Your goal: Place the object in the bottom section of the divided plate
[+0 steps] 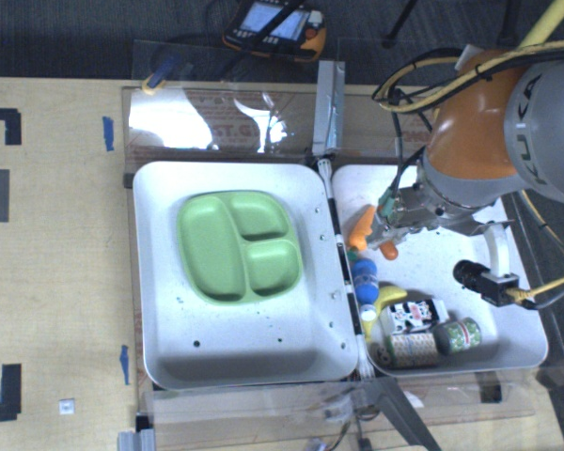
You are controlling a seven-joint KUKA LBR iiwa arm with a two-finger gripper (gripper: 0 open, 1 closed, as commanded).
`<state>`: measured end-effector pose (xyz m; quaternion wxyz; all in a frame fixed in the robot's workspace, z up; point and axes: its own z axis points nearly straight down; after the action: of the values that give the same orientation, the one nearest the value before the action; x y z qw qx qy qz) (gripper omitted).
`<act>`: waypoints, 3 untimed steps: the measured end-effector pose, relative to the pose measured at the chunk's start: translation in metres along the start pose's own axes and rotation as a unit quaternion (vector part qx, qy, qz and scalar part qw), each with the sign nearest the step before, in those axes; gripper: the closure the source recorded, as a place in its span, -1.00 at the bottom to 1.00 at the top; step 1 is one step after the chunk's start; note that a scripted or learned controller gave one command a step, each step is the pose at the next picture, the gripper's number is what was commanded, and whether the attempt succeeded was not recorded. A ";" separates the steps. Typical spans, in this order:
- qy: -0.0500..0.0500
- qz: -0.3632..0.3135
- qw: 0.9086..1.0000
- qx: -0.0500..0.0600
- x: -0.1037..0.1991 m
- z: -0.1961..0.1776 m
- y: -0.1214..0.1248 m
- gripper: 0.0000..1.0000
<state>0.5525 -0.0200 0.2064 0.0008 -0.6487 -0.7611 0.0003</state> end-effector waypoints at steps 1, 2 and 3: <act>0.000 0.037 0.999 -0.002 0.067 0.007 0.035 1.00; 0.000 0.037 0.999 -0.002 0.067 0.006 0.035 -1.00; -0.001 0.036 0.999 -0.003 0.068 -0.003 0.036 1.00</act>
<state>0.5771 0.0526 0.2098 -0.0016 -0.6754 -0.7375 -0.0014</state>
